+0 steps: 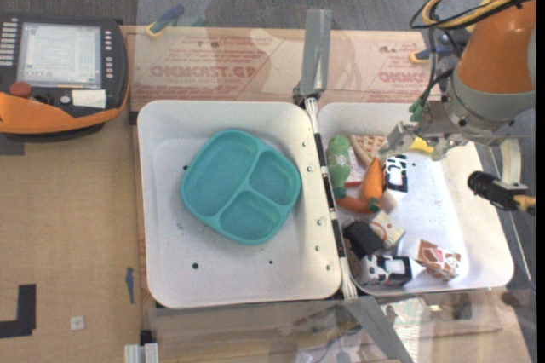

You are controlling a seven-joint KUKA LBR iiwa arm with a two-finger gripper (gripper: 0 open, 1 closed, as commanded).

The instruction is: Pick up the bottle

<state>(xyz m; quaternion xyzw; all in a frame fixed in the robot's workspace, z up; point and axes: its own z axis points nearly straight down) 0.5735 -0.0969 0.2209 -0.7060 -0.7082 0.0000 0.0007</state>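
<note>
The green bottle (339, 158) lies in the right bin (477, 216), close against its left wall near the far end. My gripper (396, 171) hangs over the middle of that bin, a little right of the bottle and apart from it. An orange carrot (373, 179) lies between the gripper and the bottle. Nothing shows in the gripper's hold.
Beside the bottle are a pizza-slice toy (367, 146) and a second orange piece (358, 204). Nearer the front lie a small box (388, 227), a black item (364, 239), a cow-patterned toy (388, 269) and a brown carton (438, 259). The left bin (162, 267) holds a teal divided plate (243, 185).
</note>
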